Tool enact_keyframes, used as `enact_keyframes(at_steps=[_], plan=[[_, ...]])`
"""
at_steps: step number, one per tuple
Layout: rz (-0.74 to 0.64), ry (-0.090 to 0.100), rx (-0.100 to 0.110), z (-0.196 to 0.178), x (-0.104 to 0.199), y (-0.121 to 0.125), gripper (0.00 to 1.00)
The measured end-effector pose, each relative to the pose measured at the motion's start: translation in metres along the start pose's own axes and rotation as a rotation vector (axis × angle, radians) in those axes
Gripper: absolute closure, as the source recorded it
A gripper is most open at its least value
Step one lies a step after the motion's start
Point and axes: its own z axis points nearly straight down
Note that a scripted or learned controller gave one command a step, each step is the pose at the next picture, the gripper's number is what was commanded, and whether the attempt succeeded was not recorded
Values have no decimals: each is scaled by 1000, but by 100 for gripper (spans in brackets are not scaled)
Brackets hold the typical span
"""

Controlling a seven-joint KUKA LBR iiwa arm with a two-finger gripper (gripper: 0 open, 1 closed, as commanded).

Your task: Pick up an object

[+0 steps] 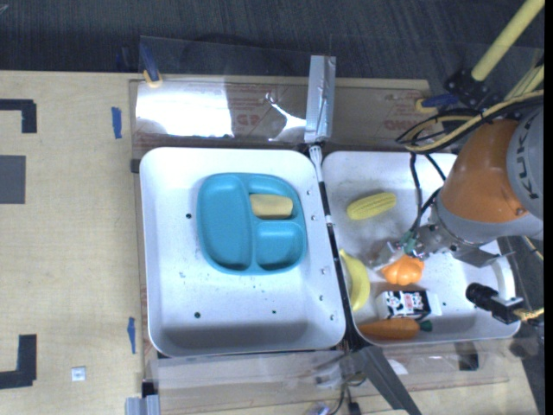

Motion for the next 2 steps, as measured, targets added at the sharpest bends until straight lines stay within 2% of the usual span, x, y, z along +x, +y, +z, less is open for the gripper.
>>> enact_keyframes(at_steps=[1,2], plan=[[79,4,2,-101,48,32,100],[107,2,5,-171,33,60,100]])
